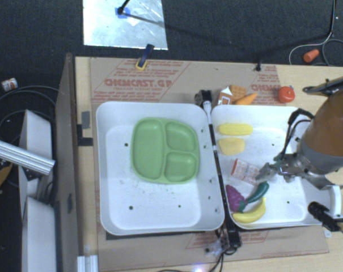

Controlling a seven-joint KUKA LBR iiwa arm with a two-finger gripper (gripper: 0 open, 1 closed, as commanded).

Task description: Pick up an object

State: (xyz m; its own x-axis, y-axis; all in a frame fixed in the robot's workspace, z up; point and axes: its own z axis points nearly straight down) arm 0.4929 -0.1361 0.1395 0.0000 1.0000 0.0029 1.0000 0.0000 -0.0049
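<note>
A dark carpeted floor (228, 16) surrounds a cardboard-topped bench (177, 78) carrying two shallow white bins side by side. Nearest the camera, in the right bin (284, 208), a yellow banana (252, 213) lies against the front wall with a green pepper-like piece (256, 195) resting on it and a purple object (234, 197) just beside them. The fingers (266, 172) hang just above the green piece, holding nothing; whether they are spread or closed cannot be told. A small clear packet (245, 169) lies near them. Farther back sit a pale yellow block (232, 146) and a corn cob (234, 130). The left bin (117, 208) holds a green divided plate (164, 150). Beyond the bins, a carrot (246, 99) and a tomato (286, 94) rest on the bench.
</note>
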